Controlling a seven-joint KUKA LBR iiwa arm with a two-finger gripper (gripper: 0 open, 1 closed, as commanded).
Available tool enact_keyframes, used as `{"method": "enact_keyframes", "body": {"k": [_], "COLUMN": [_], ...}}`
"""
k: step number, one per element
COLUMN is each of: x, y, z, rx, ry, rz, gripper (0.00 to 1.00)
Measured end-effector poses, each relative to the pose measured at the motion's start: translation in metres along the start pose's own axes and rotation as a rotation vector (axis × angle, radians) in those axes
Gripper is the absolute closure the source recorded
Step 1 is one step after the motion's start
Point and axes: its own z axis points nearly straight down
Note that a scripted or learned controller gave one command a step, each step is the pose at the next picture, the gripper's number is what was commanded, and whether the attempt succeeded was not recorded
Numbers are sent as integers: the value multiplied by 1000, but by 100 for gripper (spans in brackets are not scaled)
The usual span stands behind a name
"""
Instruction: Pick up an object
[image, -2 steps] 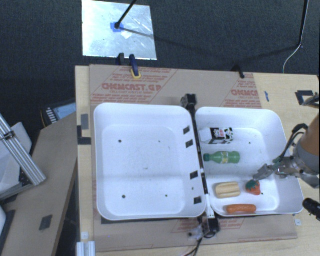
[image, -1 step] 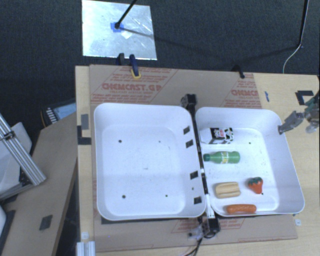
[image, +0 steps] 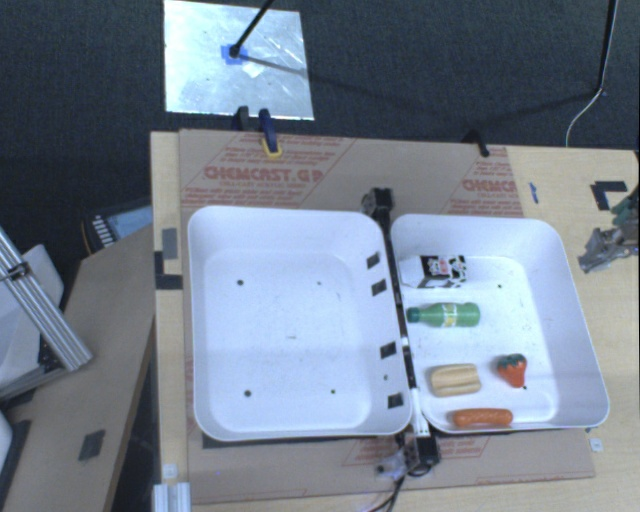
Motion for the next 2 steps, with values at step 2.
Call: {"method": "enact_keyframes", "body": {"k": [2], "x": [148], "y": [-51], "z": [20], "rx": [2], "ry": [7], "rz": [-8], "gripper": [100]}}
